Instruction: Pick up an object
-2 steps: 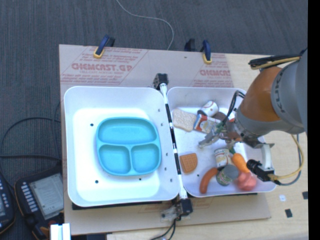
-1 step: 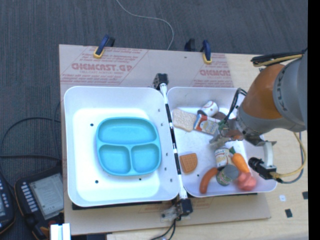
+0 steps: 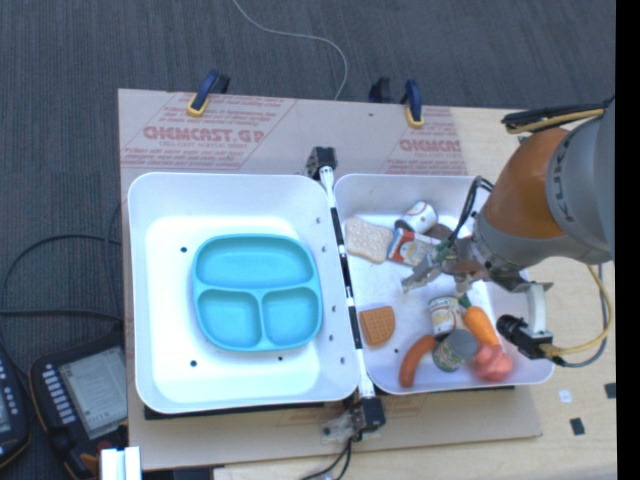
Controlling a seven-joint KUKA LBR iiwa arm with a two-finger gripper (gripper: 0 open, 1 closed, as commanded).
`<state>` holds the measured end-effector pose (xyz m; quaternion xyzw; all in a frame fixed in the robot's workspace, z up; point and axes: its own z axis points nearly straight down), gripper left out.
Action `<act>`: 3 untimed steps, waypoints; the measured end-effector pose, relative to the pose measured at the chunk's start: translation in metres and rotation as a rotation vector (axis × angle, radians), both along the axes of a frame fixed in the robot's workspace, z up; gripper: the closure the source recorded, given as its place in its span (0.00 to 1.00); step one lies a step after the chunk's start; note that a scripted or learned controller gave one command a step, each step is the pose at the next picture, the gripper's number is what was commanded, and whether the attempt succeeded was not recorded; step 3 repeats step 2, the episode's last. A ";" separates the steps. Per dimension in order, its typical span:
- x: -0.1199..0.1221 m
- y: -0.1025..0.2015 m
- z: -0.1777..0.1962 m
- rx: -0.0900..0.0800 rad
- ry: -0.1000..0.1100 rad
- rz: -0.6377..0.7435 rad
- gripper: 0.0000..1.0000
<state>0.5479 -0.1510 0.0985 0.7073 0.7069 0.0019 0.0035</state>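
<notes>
The bench is covered by a brown board (image 3: 250, 133) with red print. The letters read "CHEMCAST GP" in two places, once behind the left bin and once, partly hidden, behind the right bin. Blue and yellow clamps (image 3: 205, 90) hold the board at the back edge.

The left bin (image 3: 160, 203) holds a light blue tray (image 3: 258, 291) with three sections. It lies flat in the middle of the bin.

The right bin (image 3: 375, 193) holds the toy food. A tan square like a slice of bread (image 3: 366, 238) lies near the bin's left wall. A small white ball with marks (image 3: 421, 214) sits toward the back. An orange round cracker (image 3: 377, 325) lies near the front left. A red hot dog (image 3: 415, 360) lies at the front. Just beside it is a grey round lid or can end (image 3: 454, 351). A small can with a label (image 3: 442, 315) stands in the middle, but its writing is too small to read. An orange carrot (image 3: 481, 325) lies to its right, and a pink-red fruit (image 3: 491, 365) sits in the front right corner.

The gripper (image 3: 428, 268) reaches in from the right, low over the middle of the right bin, between the ball and the can. Its metal fingers (image 3: 415, 281) are hard to make out, so whether they are apart or together cannot be told. Nothing can be seen held between them. A red and white thing (image 3: 405, 240) sits just behind the gripper.
</notes>
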 end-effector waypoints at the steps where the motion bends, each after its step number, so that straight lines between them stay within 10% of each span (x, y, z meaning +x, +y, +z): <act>1: 0.000 0.000 0.010 0.000 0.001 -0.001 1.00; 2: 0.000 0.000 0.009 0.000 0.001 0.000 0.00; 3: 0.000 0.000 0.009 0.000 0.001 0.000 0.00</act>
